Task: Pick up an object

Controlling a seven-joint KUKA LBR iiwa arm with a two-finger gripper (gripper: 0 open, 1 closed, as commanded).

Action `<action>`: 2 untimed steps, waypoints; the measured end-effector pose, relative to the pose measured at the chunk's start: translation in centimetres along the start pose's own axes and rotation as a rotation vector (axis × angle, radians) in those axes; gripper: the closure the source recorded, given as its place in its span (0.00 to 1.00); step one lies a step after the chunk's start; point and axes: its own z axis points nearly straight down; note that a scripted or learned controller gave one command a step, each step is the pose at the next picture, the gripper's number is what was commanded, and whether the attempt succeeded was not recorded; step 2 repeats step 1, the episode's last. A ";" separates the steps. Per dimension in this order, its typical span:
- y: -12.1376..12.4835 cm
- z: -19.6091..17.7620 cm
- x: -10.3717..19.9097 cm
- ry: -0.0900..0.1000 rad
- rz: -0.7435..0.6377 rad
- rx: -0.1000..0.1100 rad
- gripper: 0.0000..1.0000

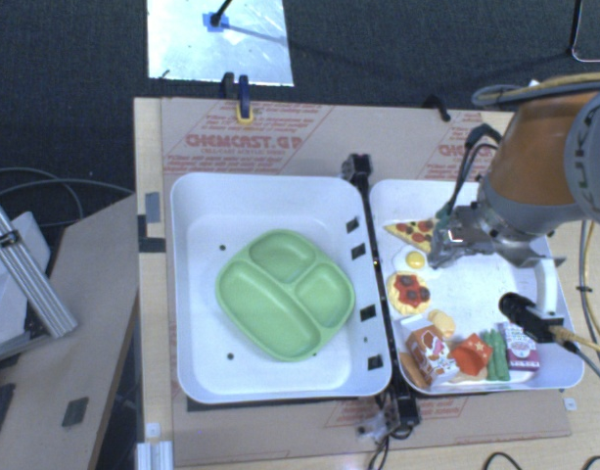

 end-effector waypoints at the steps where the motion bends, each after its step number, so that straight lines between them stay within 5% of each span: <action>1: 0.2 -2.0 -0.1 0.000 -0.001 -0.003 1.00; 2: 0.2 -2.0 -0.1 0.000 -0.001 -0.003 1.00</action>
